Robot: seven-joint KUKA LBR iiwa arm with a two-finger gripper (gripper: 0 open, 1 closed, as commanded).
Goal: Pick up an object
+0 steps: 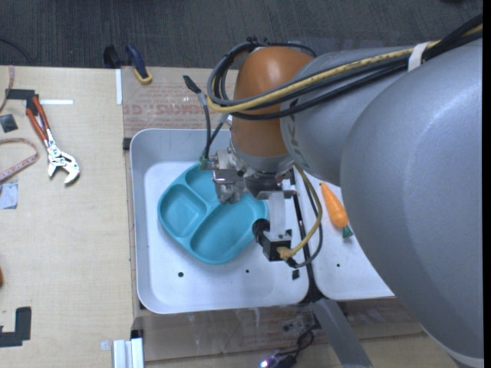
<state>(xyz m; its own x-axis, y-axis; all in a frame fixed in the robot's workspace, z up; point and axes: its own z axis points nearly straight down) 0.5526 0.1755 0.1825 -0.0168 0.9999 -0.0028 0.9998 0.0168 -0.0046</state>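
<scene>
Camera view: grey arm [399, 152] fills right side, reaching over left white bin [153, 282]; teal divided plate [201, 221] lies flat in bin; gripper [229, 186] down at plate's upper rim, finger spread cannot tell; orange carrot [334, 207] in right bin; adjustable wrench [55, 156] on bench at left

wrench [55, 153] with orange handle on bench left of bins, clamp [136, 64] at bench's far edge

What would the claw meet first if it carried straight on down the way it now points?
Most likely the turquoise plastic divided plate lying in the left white bin. The claw sits over the plate's upper right rim, though its height above it is unclear.
</scene>
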